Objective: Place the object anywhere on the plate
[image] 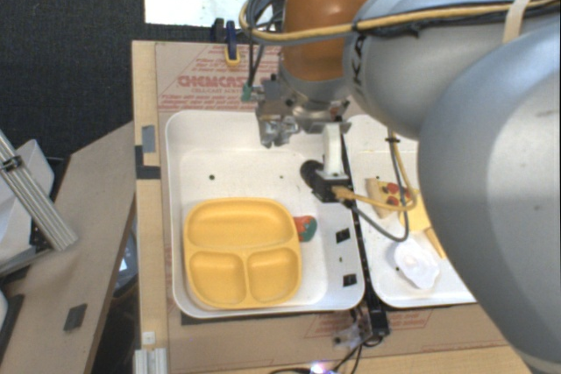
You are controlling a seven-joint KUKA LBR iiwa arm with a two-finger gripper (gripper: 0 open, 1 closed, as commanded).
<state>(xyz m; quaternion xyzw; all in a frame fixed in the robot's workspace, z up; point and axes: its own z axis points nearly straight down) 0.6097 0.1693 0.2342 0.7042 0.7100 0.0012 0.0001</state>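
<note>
Left bin (210, 155): red object (305, 229) beside plate (241, 263), well apart from tool (279, 134); tool's state unclear.

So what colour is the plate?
The plate is yellow, seen best in the camera view.

plate (237, 228): yellow, 3 compartments (1 wide, 2 small), lying flat, open side up, in lower-left part of left bin (230, 155)
object (305, 229): small, red-orange w/ green bit, on bin floor just beside plate's right rim, not on it
</note>
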